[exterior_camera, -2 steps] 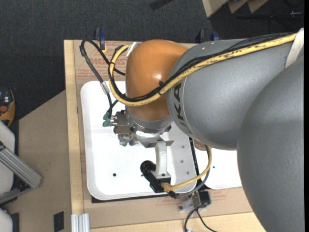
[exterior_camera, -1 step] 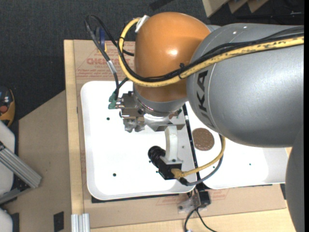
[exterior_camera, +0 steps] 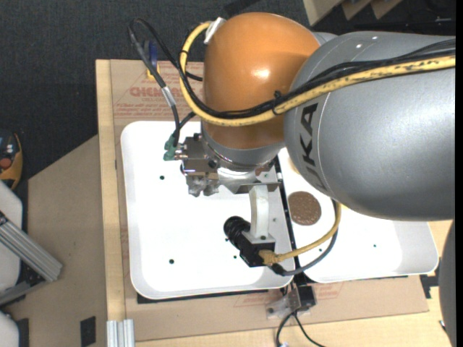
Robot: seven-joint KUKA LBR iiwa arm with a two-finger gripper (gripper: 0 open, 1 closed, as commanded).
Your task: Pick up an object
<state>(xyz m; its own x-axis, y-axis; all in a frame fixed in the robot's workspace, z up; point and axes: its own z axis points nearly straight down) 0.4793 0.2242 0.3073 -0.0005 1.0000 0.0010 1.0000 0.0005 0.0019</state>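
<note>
Gripper point(exterior_camera: 197, 169) hangs low over the left bin point(exterior_camera: 148, 251), toward that bin's far side, beneath the orange band point(exterior_camera: 249, 71) — whether it is spread or pressed together I cannot tell. A brown round disc point(exterior_camera: 304, 208) lies flat in the right bin point(exterior_camera: 391, 262), at its left side, just beside the wall between the two bins, with the grey arm point(exterior_camera: 376, 121) looming above it. Both bins rest on a brown cardboard sheet point(exterior_camera: 116, 194) — red print runs along its far edge.
</note>
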